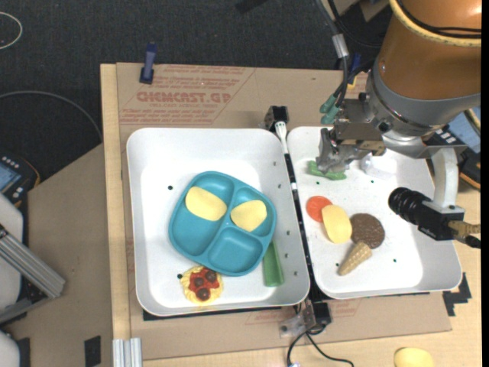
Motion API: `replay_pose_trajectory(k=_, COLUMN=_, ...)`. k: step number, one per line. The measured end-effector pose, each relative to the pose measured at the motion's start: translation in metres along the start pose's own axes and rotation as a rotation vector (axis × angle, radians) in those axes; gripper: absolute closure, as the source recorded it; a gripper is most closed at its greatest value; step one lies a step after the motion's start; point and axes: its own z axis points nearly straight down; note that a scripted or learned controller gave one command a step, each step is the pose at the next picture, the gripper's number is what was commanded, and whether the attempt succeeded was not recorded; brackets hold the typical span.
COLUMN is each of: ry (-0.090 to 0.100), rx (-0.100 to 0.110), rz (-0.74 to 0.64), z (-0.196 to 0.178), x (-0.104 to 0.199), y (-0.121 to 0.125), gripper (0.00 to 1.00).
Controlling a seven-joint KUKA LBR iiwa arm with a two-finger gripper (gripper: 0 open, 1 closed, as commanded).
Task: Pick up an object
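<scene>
Two white bins, smooth plastic with a faint sheen. Blue tray of glossy moulded plastic; two yellow pieces on it smooth and matt. Green stick plain, dull plastic. Ice-cream cone with a ribbed, waffle-textured surface, its brown top matt. Brown desk looking like matt cardboard, printed in red. Arm casing glossy orange and smooth grey. End effector of bare, dull metal.
</scene>
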Motion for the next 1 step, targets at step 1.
replay_pose_trajectory(k=1, ry=-0.001, rx=0.003, rz=0.003, z=-0.0075, x=-0.0015, y=0.0004, gripper=1.0)
